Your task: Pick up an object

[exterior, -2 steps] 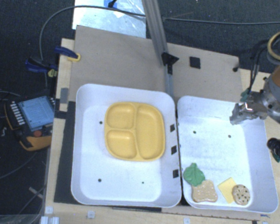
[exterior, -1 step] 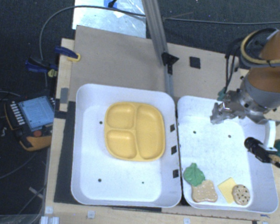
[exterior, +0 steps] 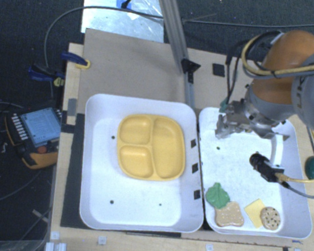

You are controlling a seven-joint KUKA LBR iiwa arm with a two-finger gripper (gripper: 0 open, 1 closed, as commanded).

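Operator: Where is the gripper (exterior: pixel 225 129) sitting, and what are its jaws doing?

Technician: It is hanging over the right bin (exterior: pixel 298 186), toward that bin's 11 o'clock corner, close to the divider. Its jaw condition cannot be determined from this angle, and nothing is showing between them.

Operator: Where are the candidate objects lying?

Technician: They are lying at the gripper's 5 o'clock, well apart from it, along the bin's near wall: a green leaf (exterior: pixel 217 195), a toast slice (exterior: pixel 229 215) touching it, a yellow cheese piece (exterior: pixel 254 212) and a cookie (exterior: pixel 270 218) just beside that. The yellow divided plate (exterior: pixel 151 147) is sitting in the left bin (exterior: pixel 96 194), at the gripper's 8 o'clock.

Operator: What is likely to go wrong?

Technician: The pieces are crowding together and lying flat, so the jaws are at risk of closing on two at once or sliding over one. The near wall is also limiting approach room.
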